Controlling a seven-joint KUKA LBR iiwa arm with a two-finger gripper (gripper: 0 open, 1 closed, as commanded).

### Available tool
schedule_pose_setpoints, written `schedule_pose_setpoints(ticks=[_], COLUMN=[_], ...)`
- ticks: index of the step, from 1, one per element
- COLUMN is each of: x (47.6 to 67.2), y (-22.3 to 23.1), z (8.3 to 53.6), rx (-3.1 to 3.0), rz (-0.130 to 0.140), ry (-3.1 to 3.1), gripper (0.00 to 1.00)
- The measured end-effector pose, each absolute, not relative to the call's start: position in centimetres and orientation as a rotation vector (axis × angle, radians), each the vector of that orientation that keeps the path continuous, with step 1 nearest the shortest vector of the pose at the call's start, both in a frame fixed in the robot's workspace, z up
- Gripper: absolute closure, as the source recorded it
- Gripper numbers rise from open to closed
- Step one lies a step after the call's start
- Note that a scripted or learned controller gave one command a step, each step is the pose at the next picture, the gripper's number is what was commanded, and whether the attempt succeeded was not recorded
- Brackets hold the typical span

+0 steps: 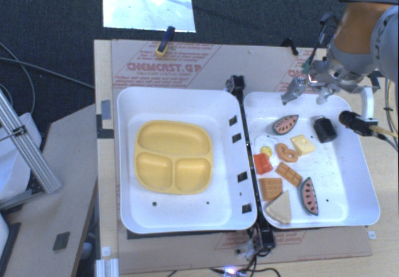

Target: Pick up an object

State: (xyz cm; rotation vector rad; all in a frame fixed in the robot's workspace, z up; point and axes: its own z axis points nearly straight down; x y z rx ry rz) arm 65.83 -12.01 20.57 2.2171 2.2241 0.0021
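My gripper (307,91) hangs over the back edge of the right bin (349,207), its two fingers spread apart with nothing between them. Below it in that bin lie several toy foods: a watermelon slice (285,124), a yellow cheese piece (303,144), a pretzel (287,152), a fried egg (266,149), a red piece (262,162), a brown cracker (288,173), a waffle (270,188), a bread wedge (279,208), a second watermelon slice (308,195) and a black block (323,129).
The left bin (149,101) holds a yellow divided plate (174,156). Black clips (236,84) join the bins along the middle. A yellow-and-blue tool (165,42) lies on the cardboard behind the bins. The arm's body (368,26) looms at the upper right.
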Motion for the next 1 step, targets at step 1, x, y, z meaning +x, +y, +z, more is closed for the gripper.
schedule_pose_setpoints(ticks=[1], x=[63.63], y=[-15.78], z=[7.74], rx=[2.227], rz=[-0.007], ry=[2.223], gripper=[0.00])
